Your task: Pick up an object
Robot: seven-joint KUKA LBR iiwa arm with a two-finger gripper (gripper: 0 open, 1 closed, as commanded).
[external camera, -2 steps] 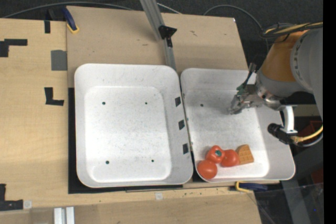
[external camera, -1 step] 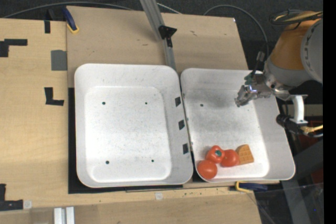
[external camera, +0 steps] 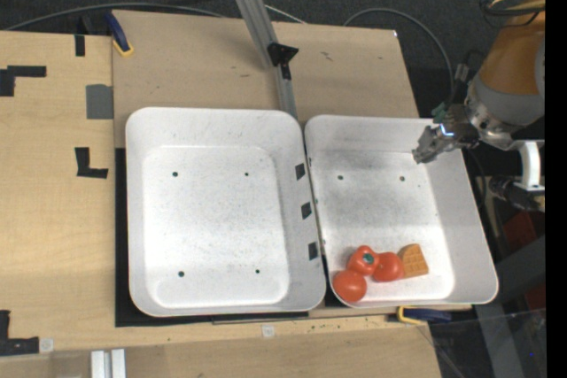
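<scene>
The grey arm's end effector point(external camera: 425, 148) is seen above the far right edge of the right shallow white bin point(external camera: 452, 199); whether it is open or closed cannot be told, and nothing is seen held in it. Three red rounded objects point(external camera: 368, 270) and a small orange waffle-like block point(external camera: 413, 260) are clustered at the near wall of that bin, well apart from the end effector. The left shallow white bin point(external camera: 142, 190) sits beside it on the wooden table point(external camera: 195, 57).
</scene>
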